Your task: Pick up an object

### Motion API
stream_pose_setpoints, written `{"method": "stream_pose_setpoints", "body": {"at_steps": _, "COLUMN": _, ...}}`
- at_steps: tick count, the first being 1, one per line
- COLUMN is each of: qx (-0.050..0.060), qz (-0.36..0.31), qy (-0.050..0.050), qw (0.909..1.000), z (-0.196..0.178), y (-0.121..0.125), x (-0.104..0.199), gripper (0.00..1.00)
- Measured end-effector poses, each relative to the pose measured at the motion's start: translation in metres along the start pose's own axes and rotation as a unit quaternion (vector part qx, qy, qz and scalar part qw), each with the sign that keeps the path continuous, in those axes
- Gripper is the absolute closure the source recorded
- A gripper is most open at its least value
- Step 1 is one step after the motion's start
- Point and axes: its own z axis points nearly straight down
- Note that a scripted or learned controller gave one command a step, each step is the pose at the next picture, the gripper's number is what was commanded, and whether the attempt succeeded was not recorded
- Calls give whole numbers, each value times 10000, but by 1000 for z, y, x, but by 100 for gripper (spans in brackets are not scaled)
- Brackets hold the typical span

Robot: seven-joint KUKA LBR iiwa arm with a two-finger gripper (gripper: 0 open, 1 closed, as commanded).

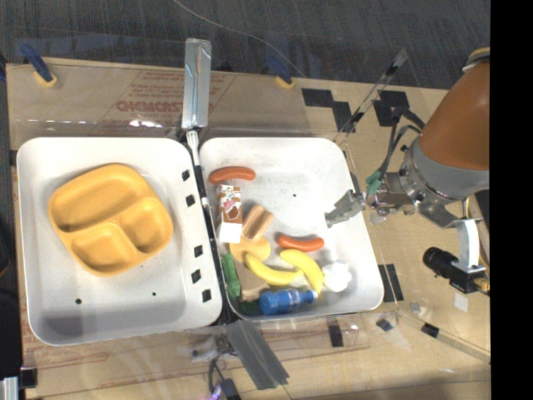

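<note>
The right bin [291, 163] holds a heap of toy food. An orange-red sausage [231, 174] lies near its far left, with a brown and white packet [230, 203] just below it. A hot dog bun [256, 221], a second red sausage [300, 242] and two yellow bananas [272, 272] sit in the middle. A blue bottle [284, 300], a white lump [336, 277] and a green piece [231, 276] lie along the near side. My gripper [343, 209] hovers over the bin's right edge, above and right of the second sausage, with nothing seen in it.
The left bin [37, 257] carries a yellow divided tray [110, 217]. A metal post [196, 82] rises behind the wall between the bins. The far half of the right bin shows bare floor.
</note>
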Motion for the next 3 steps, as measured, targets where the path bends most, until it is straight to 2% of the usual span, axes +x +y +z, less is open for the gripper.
{"method": "stream_pose_setpoints", "body": {"at_steps": 1, "qx": 24, "qz": -899, "qy": 17, "qw": 9959, "z": 137, "y": -12, "x": -16, "gripper": 0}}
{"method": "stream_pose_setpoints", "body": {"at_steps": 2, "qx": -30, "qz": 905, "qy": -1, "qw": 9959, "z": 193, "y": 20, "x": -16, "gripper": 0}}
{"method": "stream_pose_setpoints", "body": {"at_steps": 3, "qx": -15, "qz": 1814, "qy": 4, "qw": 9834, "z": 170, "y": 68, "x": 46, "gripper": 0}}
